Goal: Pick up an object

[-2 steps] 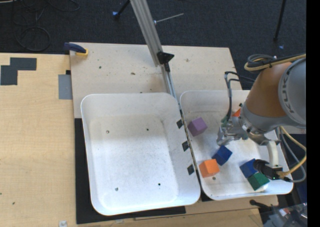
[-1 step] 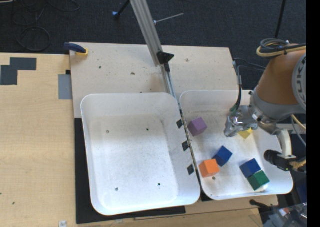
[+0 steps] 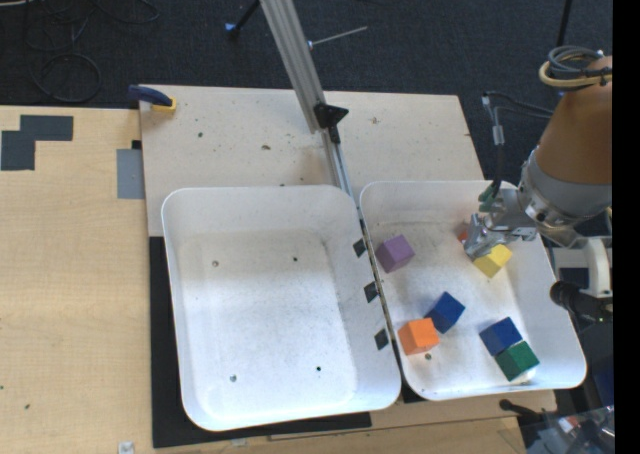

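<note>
My gripper (image 3: 486, 234) hangs over the upper right part of the right bin (image 3: 440, 189), reaching in from the right. A yellow block (image 3: 493, 261) lies tilted just below it, touching or very close to it; whether it is held is unclear. A sliver of a red object (image 3: 464, 233) peeks out at the gripper's left side. Elsewhere in the same bin lie a purple block (image 3: 395, 252), a blue block (image 3: 446, 310), an orange block (image 3: 419, 335), a second blue block (image 3: 499, 334) and a green block (image 3: 518, 359).
The left bin (image 3: 170, 242) sits beside the right one, with black clips (image 3: 371, 291) along the shared wall. An aluminium bar (image 3: 292, 52) slants down to the bins' back edge. A blue and yellow clamp (image 3: 152, 97) sits at the board's far left corner.
</note>
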